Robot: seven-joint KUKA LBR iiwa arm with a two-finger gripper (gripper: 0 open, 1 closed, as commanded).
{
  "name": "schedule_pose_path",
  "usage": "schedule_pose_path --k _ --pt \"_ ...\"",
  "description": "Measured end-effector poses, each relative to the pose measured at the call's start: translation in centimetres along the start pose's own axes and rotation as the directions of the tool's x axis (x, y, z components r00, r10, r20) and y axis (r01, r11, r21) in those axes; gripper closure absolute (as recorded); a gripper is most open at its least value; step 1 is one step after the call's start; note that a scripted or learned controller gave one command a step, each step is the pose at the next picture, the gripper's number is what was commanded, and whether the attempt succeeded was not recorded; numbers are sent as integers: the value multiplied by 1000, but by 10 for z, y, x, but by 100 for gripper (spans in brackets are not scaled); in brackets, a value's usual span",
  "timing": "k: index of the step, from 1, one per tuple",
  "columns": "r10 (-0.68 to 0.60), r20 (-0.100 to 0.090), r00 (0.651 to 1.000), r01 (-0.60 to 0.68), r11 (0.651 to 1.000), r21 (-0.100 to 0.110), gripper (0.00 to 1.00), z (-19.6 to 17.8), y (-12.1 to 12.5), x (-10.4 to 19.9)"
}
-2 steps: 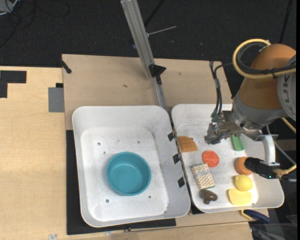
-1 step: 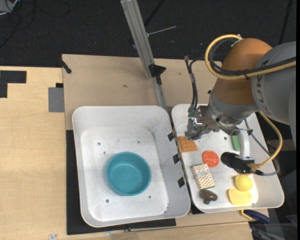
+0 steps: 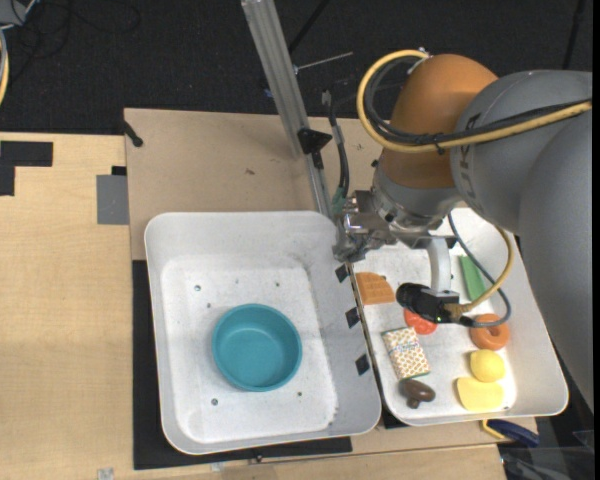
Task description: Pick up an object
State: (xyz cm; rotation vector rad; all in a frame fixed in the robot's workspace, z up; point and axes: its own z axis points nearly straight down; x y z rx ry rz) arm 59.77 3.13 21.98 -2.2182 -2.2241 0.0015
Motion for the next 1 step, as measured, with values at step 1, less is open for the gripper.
schedule_pose_path --k 1 --pt "0 0 1000 0 1000 0 100 6 21 44"
